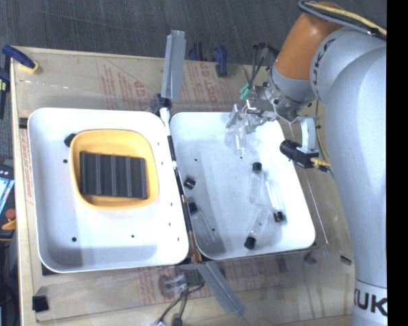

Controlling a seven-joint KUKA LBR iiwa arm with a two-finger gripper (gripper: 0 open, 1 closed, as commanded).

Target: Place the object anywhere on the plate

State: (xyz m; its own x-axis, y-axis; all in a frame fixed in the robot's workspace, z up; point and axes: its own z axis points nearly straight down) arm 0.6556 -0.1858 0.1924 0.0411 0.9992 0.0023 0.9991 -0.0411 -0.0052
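The tool (241,122) hangs at the far edge of the right bin (217,141), and whether it is released or clenched I cannot tell: its clear parts blur against the white floor. Nothing is seen between them.

The likely objects are clear vials with black caps, scattered in the right bin. One vial (266,185) lies right of centre, another vial (258,231) near the front wall, and a third vial (192,217) against the left wall. A loose black cap (189,182) sits beside that wall.

The step in hand looks like picking. The centre vial seems the best target: open floor lies around it, so the descent should straddle its long axis.

The plate (114,136), yellow with a dark ribbed insert (113,175), rests in the left bin (54,236). The ridge (170,151) between the bins must be cleared when carrying across. Blue clamps (18,56) on the tabletop (102,80) stand well apart.
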